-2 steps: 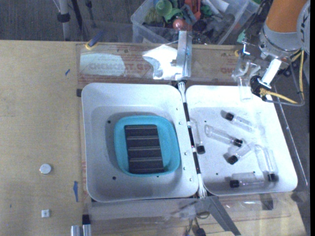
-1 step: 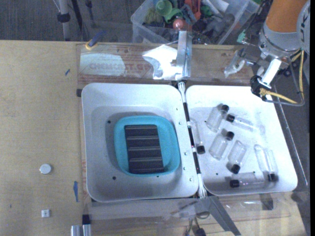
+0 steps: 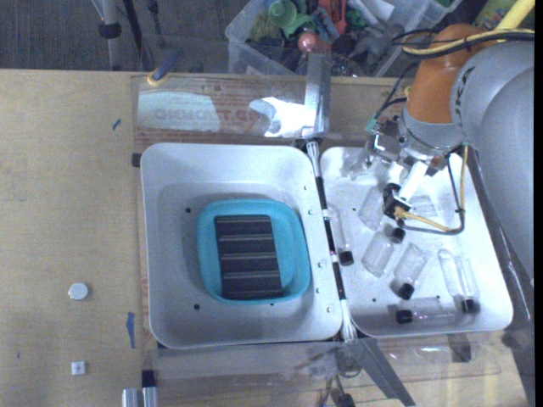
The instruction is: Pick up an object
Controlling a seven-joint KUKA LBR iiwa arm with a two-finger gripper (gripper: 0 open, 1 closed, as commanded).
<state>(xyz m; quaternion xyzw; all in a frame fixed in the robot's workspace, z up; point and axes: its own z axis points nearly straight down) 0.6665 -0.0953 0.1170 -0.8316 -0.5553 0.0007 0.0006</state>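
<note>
Vials (image 3: pixel 377 254) of clear plastic lay crowded across the white bin (image 3: pixel 365 299) at the frame's right, just below the gripper (image 3: pixel 377 153) near its upper edge; you could not tell whether that was open or closed. Round and slick, one could have rolled aside or slipped out of a pinch.

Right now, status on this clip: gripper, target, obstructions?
Gripper low over right bin. Clear vials lying loose there, none seen held. Blue tray sits in left bin.

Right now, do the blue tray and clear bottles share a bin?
No, the blue tray lies in one bin, the clear bottles in the other.
</note>
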